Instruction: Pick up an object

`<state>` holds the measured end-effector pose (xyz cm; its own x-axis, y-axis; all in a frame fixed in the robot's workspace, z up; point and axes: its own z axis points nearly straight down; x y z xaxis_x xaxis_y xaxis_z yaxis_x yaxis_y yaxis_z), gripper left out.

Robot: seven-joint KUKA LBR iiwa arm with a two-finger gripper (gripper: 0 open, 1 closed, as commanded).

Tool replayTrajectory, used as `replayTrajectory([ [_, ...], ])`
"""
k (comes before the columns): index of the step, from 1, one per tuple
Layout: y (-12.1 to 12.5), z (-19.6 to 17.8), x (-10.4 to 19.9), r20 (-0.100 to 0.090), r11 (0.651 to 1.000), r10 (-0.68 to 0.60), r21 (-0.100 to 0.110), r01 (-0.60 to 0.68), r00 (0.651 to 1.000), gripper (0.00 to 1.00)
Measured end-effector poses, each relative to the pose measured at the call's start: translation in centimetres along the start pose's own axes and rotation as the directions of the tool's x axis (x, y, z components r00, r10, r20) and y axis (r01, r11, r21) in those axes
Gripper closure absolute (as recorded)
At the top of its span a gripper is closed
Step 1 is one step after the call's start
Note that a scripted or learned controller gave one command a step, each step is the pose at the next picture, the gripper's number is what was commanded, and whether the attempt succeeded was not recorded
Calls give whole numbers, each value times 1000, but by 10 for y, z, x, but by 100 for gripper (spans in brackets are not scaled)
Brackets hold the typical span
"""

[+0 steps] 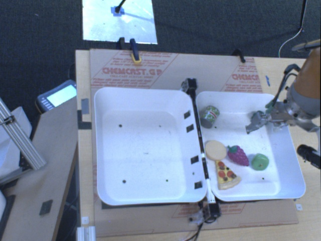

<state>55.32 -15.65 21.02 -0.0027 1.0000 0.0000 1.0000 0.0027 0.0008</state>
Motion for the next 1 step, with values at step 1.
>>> replayTrajectory([
  [1, -15, -48, 37, 0, 1000, -4, -4, 4, 1000, 0],
])
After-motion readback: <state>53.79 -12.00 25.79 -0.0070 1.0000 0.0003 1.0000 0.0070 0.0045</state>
